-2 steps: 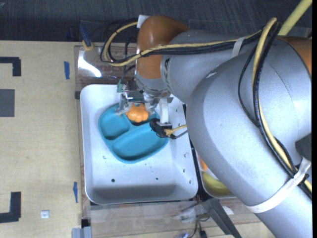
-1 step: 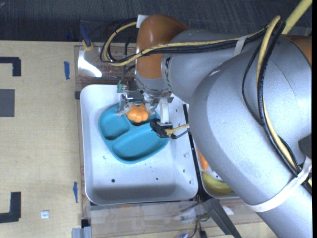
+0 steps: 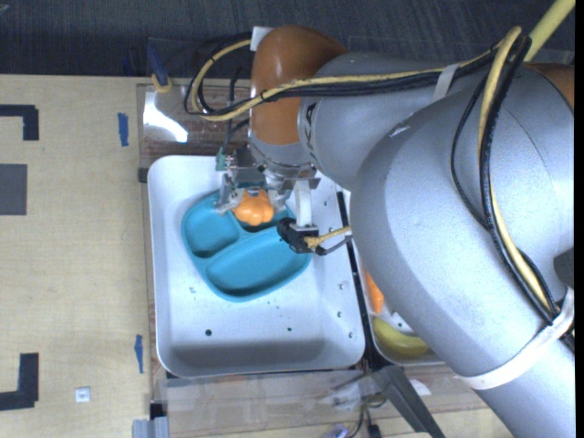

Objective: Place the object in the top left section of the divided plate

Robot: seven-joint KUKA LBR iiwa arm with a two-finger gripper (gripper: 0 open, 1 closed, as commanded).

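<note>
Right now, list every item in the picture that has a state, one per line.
Gripper: low over the divided plate, right above the orange object.
Orange object: at the plate's upper right section, under the gripper.
Blue divided plate: lying flat in the left bin.
Left bin: holding the plate.

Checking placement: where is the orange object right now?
In the camera view, the orange object sits at the blue divided plate's upper edge, in the left bin, beneath the hand.

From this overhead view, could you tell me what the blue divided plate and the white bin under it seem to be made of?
The blue divided plate looks like moulded plastic, smooth with a soft sheen and rounded section walls. The white bin also appears to be plastic, possibly coated metal, with a glossy surface showing dull reflections, rounded corners and a few dark specks.
</note>
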